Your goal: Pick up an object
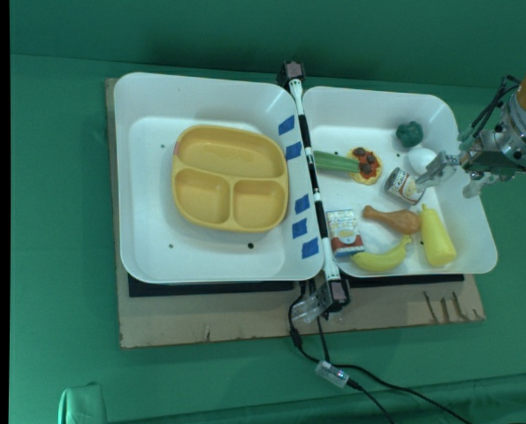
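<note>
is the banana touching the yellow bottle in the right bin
Apart. The camera view shows a strip of white bin floor between the banana tip and the yellow bottle; the chicken leg lies just above them.

Yellow divided tray point(230, 177) in left bin point(148, 104), green backdrop point(245, 16)
</note>
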`<state>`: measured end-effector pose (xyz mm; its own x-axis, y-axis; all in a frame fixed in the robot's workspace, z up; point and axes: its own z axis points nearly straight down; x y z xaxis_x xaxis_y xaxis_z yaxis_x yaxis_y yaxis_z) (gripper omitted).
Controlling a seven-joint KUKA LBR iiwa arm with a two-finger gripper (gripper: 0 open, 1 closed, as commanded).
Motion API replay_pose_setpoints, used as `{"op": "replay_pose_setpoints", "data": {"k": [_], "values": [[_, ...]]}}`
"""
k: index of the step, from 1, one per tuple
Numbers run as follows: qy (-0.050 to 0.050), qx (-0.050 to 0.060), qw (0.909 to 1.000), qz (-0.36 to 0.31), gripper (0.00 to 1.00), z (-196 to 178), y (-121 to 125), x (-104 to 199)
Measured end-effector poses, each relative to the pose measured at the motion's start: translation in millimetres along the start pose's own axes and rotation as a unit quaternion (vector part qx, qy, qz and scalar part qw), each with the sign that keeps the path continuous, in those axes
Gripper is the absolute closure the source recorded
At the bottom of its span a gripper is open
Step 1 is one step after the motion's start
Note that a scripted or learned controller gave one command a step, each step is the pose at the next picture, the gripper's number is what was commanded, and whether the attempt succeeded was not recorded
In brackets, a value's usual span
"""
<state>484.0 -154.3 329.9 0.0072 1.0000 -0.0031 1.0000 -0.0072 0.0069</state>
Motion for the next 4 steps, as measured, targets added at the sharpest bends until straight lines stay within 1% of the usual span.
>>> {"op": "replay_pose_setpoints", "data": {"k": [1, 2, 3, 4], "values": [[-0.001, 0.000, 1.0000, 0.000, 0.00, 92.0, 58.3, -2.5], [-0.002, -0.005, 1.0000, 0.000, 0.00, 142.4, 48.0, -26.0], [-0.006, -0.013, 0.9999, 0.004, 1.00, 126.2, 50.9, -30.2], [-0.006, -0.013, 0.9999, 0.004, 0.00, 126.2, 51.0, -30.0]]}}
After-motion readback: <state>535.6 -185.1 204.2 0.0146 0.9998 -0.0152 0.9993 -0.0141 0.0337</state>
